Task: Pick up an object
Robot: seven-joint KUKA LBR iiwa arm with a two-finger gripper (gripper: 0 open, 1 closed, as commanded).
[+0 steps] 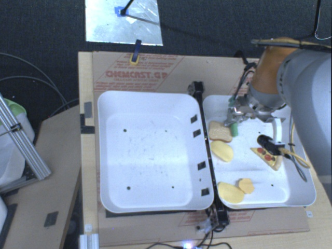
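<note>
Tan bread-shaped piece (220, 133) lies in the right bin (298, 193), close to the wall shared with the left bin (111, 154). It is the object nearest the gripper (233, 119). From the gripper it sits just beside and slightly toward the left bin, a little nearer the front of the bench. Its long axis runs roughly across the bin, from the shared wall toward the gripper.

A small green piece (234, 129) shows right at the gripper's tip, touching or nearly touching the tan piece. Whether the gripper is clamped on it, or is open or closed at all, cannot be told from this angle.

Farther from the gripper toward the bench front lie a yellow oval piece (222, 151), a pizza slice (268, 159), and then a larger yellow piece (230, 193) with a small orange-yellow piece (246, 185) against it.

A grasp on the tan piece would probably call for a short shift toward the shared wall, which leaves little room on that side.

Red print on the brown sheet (171, 69) beyond the bins reads "CHEMCAST", followed by what looks like "GP".
</note>
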